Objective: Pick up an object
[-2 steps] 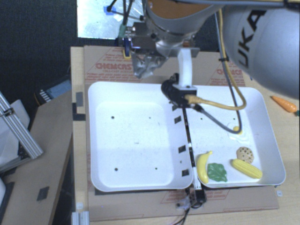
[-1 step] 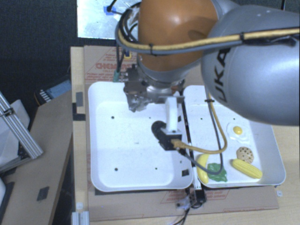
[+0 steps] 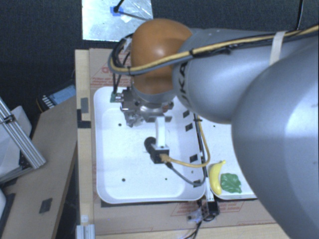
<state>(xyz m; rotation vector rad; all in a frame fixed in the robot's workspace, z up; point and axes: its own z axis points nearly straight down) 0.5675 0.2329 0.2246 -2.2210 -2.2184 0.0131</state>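
On my bench (image 3: 83, 173): one white bin (image 3: 114, 188) at its left, cardboard sheet (image 3: 99, 78) beneath. Beyond its far edge, crinkled silver sheet (image 3: 99, 14); off its left edge, aluminium rail (image 3: 22, 143).

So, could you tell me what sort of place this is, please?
Probably a robotics lab workbench: a grey industrial arm hangs over a shallow white bin, with aluminium framing at the left and a yellow banana nearby.

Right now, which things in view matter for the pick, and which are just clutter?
Job: yellow banana and the green object beside it, both in the right bin; left bin under the arm.
Lying about: foil sheet, blue item, aluminium rail, all outside the bins.
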